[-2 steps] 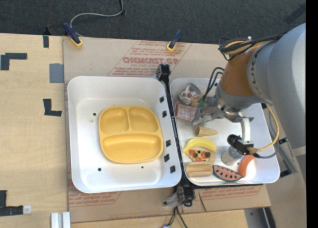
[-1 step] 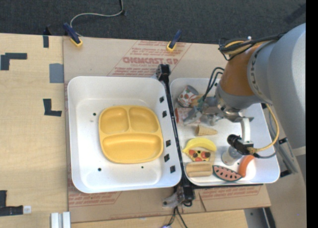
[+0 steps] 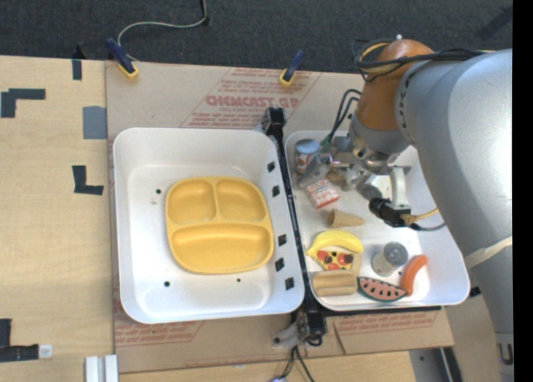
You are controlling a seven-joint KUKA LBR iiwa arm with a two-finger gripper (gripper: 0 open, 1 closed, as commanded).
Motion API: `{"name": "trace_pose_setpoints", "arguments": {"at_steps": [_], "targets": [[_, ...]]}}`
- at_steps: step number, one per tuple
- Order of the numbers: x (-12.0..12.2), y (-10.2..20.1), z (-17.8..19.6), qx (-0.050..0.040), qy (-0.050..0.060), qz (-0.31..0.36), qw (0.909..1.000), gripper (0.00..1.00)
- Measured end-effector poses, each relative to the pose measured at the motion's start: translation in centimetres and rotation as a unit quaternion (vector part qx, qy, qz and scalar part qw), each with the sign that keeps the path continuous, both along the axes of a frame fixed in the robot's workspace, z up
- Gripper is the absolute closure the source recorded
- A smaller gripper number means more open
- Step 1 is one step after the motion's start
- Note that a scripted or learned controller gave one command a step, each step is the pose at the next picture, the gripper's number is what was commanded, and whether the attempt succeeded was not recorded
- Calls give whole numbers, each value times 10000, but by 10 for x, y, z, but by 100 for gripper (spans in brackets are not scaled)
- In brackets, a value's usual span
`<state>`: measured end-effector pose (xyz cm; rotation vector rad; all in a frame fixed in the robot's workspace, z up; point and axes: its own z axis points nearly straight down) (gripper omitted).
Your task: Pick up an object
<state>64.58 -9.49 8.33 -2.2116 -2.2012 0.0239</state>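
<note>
The gripper (image 3: 346, 166), its opening impossible to tell, hung over the small red-and-white packet (image 3: 321, 195) near the right bin's (image 3: 450, 285) back-left corner, a light, probably crushable item best pinched across its narrow sides.

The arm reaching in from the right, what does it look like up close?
The arm is a thick, smooth, rounded grey body with a shiny orange band above the wrist. Thin dark cables loop around that band. Below it sits the gripper, a cluster of small metal and white parts with a black cable trailing off.
</note>
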Motion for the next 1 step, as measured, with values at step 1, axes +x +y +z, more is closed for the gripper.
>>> {"name": "trace_pose_setpoints", "arguments": {"at_steps": [1], "targets": [[2, 0, 10, -28, -43, 31, 10000, 100]]}}
